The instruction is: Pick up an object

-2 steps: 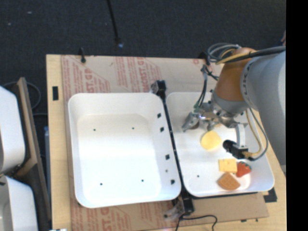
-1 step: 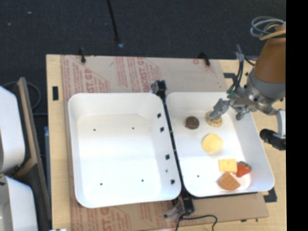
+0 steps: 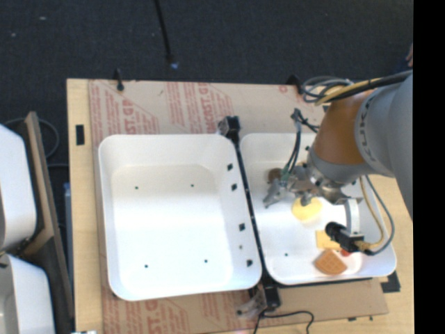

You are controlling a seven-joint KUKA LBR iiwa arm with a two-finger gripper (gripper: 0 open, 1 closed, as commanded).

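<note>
Your gripper (image 3: pixel 295 190) hangs low in the right bin (image 3: pixel 278 256); you cannot tell its state. The yellow round object (image 3: pixel 306 210) lies just beside it, toward the bin's near edge.

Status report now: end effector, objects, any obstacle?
End effector low in right bin, above yellow object. Orange waffle piece near front edge. Nothing visibly held.

A light wooden bench (image 3: pixel 83 207) carries a printed cardboard sheet (image 3: pixel 160 110) (red lettering). Two white bins lie on it: left bin (image 3: pixel 111 186) at nine o'clock, right bin (image 3: pixel 274 256) at three.
</note>
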